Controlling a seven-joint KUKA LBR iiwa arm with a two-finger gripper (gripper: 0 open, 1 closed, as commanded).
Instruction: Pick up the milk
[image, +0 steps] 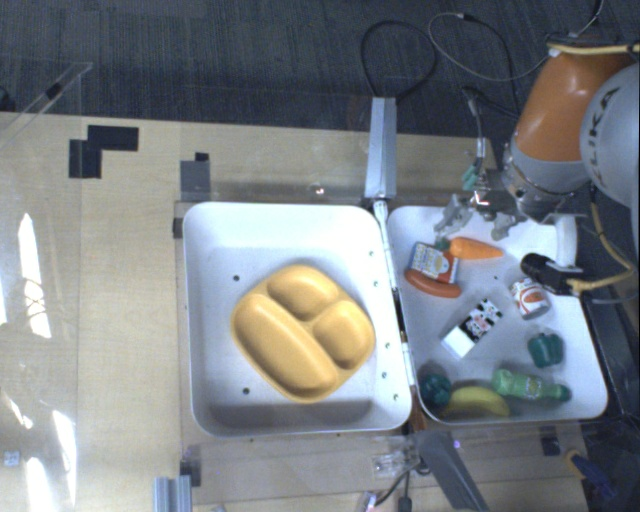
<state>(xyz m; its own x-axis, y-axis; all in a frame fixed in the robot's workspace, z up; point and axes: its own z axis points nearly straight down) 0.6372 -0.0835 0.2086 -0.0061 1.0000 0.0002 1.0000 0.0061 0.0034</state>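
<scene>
Nearest the onlooker, along the front wall of the right bin (598, 395), a yellow banana (474, 401) is lying between a dark green vegetable (434, 386) and a light green bottle (528, 386). Just behind them, a green pepper (545, 349) is sitting by the right wall. Mid-bin, the milk (473, 328), a small white carton with black cow patches, is lying tilted and apart from everything else. Beyond it, a small round white-and-red item (530, 298) is resting, then a red sausage (433, 285) touching a small green-labelled box (431, 260), with an orange carrot (476, 249) beside it. Beside all this, the left bin (210, 300) is holding a yellow divided tray (303, 329). Farther back, the gripper (480, 208) is hovering over the right bin's rear edge with its fingers spread apart, grasping nothing. Behind the pale wooden bench (100, 300), black cables (400, 60) are looping across dark floor.
</scene>
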